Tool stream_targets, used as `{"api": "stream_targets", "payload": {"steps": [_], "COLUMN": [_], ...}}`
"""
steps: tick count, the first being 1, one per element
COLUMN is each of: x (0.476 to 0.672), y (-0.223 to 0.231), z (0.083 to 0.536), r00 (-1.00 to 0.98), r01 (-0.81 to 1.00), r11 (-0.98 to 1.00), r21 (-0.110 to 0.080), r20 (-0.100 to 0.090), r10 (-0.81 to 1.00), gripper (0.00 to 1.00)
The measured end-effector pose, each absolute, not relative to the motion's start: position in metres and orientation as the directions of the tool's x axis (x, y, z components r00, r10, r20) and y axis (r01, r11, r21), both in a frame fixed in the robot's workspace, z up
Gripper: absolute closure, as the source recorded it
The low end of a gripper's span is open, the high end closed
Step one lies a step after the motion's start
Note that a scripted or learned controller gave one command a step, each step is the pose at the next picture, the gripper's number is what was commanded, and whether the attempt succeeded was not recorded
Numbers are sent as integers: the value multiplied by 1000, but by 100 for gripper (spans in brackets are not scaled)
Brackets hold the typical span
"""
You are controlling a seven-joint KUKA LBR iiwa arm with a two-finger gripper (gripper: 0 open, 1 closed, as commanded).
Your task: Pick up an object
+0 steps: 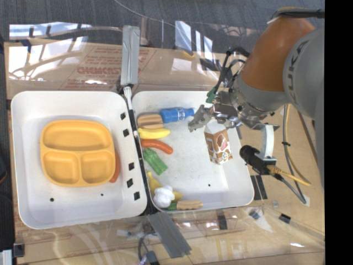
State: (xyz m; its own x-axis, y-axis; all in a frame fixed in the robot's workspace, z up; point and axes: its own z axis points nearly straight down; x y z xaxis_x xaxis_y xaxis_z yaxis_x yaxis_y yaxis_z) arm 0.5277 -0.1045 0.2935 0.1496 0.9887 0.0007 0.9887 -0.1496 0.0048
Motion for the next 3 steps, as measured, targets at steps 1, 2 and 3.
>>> {"api": "stream_targets", "payload": {"steps": [1, 2, 3], "x": [505, 540, 539], "y": [-174, -211, -210], "z": [254, 348, 346], "r00": [-122, -497, -498], "r01": [992, 868, 867], "r11": [122, 497, 498], "r21": [-4, 3, 2], "r20": [1, -5, -3], "r10": [992, 868, 867], "gripper": [100, 100, 0]}}
